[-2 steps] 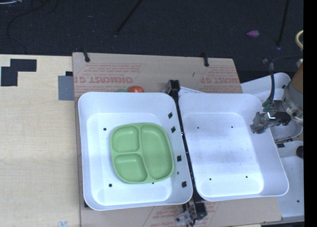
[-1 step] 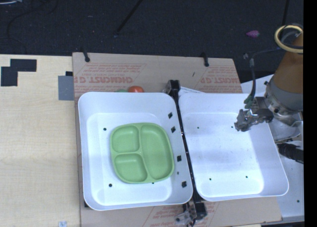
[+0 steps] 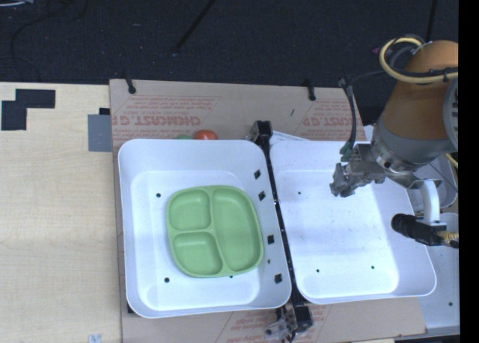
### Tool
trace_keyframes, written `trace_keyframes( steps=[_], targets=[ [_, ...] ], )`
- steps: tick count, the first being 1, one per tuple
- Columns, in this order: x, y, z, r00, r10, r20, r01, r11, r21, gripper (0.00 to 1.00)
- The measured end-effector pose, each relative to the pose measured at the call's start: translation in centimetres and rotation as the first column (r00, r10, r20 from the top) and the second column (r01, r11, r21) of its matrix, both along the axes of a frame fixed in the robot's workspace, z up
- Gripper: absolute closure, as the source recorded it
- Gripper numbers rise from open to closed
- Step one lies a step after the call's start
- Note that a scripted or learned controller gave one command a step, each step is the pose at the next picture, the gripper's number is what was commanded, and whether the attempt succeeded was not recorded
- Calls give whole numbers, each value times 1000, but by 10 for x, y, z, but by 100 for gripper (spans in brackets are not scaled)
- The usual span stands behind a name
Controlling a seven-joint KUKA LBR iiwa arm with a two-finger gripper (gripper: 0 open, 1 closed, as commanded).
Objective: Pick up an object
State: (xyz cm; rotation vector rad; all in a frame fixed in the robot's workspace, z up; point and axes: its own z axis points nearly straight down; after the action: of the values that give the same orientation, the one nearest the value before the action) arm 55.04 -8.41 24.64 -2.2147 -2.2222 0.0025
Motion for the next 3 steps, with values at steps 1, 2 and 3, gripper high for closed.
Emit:
trace_keyframes(
  steps=[1,2,3],
  targets=[
    [7,55,-15,1000,1,-1,-1,1000,1,100],
    [14,97,-14,1000,0,1,0,1000,-1,100],
    [25,148,-8,1000,0,2,0,1000,-1,100]
  ],
)
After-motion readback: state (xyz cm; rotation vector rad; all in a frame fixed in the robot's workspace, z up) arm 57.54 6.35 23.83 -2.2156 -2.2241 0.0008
